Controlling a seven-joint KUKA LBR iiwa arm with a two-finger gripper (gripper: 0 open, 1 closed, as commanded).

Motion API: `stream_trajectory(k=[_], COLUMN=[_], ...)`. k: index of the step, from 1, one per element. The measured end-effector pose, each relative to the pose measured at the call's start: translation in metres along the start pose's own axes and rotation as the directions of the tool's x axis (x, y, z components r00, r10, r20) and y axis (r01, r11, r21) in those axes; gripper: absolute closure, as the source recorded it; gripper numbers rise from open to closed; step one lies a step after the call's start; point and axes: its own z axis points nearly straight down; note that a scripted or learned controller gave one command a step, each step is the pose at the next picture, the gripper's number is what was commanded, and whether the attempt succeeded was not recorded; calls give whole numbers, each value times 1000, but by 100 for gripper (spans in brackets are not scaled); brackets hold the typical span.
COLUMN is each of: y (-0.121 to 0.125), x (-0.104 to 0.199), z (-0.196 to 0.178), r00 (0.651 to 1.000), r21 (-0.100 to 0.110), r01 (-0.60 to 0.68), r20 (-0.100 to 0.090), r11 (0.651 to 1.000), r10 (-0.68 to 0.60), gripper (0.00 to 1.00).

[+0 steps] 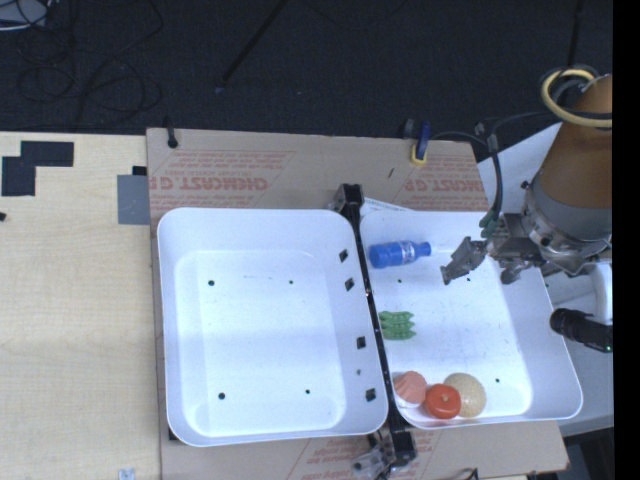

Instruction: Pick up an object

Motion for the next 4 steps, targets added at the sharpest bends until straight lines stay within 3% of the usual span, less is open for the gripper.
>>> stream_trajectory(k=[1, 2, 3, 4], y=[0, 0, -27, -66], x=[0, -1, -17, -115], z=[-10, -19, -94, -45], r00=[1000, 1000, 1000, 1000], r21=[2, 4, -9, 3], r01=[1, -1, -3, -11], r20=[-1, -1, 3, 2], r11=[1000, 1000, 1000, 1000], r10=[-1, 1, 3, 11], gripper=[100, 100, 100, 100])
